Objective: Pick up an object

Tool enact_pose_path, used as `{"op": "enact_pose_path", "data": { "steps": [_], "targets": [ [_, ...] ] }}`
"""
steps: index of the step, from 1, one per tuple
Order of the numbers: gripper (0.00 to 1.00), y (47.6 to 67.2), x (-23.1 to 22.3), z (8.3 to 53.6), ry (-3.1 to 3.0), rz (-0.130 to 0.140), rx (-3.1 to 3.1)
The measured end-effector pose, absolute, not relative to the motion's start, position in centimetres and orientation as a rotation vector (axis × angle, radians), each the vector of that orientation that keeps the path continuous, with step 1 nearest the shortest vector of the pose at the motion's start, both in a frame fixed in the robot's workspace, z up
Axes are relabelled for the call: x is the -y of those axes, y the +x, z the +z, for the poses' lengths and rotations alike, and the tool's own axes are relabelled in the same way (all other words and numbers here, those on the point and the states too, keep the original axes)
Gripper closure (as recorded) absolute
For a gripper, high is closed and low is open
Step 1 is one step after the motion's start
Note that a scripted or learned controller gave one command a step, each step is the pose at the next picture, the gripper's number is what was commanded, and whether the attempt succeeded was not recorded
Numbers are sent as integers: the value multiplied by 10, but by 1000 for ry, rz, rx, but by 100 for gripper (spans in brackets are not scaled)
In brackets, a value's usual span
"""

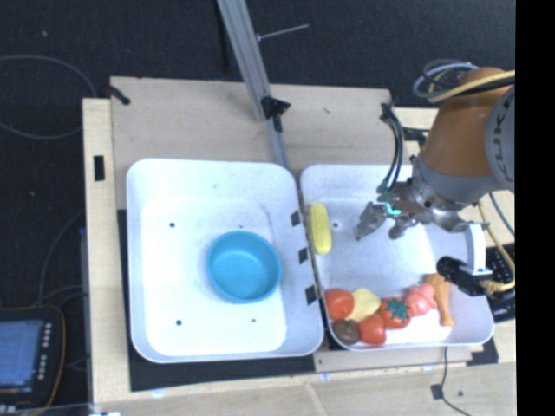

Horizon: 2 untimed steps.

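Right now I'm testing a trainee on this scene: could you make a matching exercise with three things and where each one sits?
Things:
1. blue bowl
2. yellow corn toy
3. pincer

Places:
A. along the right bin's left wall
B. above the middle of the right bin
C. in the left bin

Pairs: 1-C, 2-A, 3-B

Robotics lab: wooden bench (217, 120), two white bins (152, 232), loose cables (43, 85), metal camera pole (247, 50)
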<state>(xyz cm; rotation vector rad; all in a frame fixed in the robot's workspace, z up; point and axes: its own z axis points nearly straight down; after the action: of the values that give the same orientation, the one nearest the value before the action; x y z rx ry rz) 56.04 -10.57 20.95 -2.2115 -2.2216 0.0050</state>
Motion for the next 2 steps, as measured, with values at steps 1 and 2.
{"op": "enact_pose_path", "data": {
  "steps": [1, 2],
  "targets": [
    [0, 562, 106, 213, -2215, -2, 2226],
    [0, 572, 104, 159, -2218, 7, 2222]
  ]
}}
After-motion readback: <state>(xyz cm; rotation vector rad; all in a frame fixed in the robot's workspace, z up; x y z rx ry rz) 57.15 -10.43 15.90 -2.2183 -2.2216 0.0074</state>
